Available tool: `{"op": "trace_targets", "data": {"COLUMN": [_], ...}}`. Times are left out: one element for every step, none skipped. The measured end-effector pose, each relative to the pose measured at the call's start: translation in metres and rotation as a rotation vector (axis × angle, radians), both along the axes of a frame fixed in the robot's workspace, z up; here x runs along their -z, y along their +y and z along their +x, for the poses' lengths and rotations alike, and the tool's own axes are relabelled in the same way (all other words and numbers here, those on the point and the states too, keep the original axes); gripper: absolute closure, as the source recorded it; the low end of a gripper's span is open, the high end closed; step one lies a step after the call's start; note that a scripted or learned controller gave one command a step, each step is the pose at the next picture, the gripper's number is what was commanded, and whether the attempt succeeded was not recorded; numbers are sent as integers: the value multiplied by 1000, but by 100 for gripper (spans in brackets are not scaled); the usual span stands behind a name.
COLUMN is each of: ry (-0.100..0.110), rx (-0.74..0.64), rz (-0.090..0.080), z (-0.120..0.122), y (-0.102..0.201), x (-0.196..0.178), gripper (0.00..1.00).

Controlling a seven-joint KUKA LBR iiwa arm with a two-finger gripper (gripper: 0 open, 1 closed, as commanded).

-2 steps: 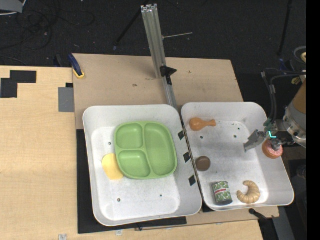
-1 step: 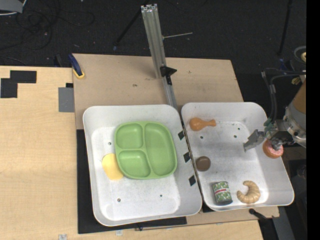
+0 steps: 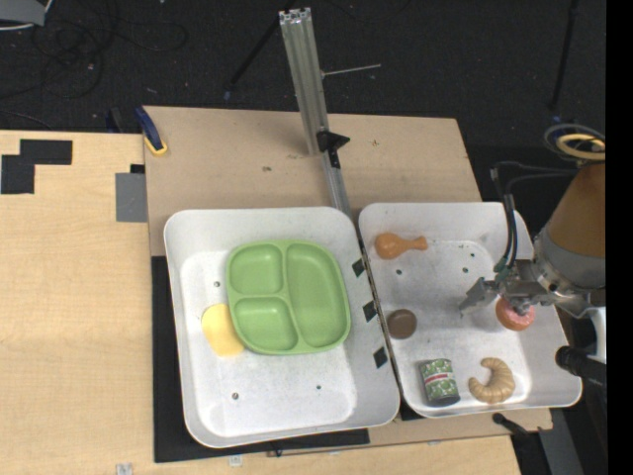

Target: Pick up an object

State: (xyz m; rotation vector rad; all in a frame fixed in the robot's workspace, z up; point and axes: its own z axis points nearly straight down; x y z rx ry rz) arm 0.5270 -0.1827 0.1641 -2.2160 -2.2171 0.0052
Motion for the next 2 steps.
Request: {"op": "trace_targets", "data": {"ry": [1,-14], "rx": [1,1], "rz": [0,-6], "z": [-2,1], "y": [0,-1], "x": [65,71], "gripper": [0,0]}}
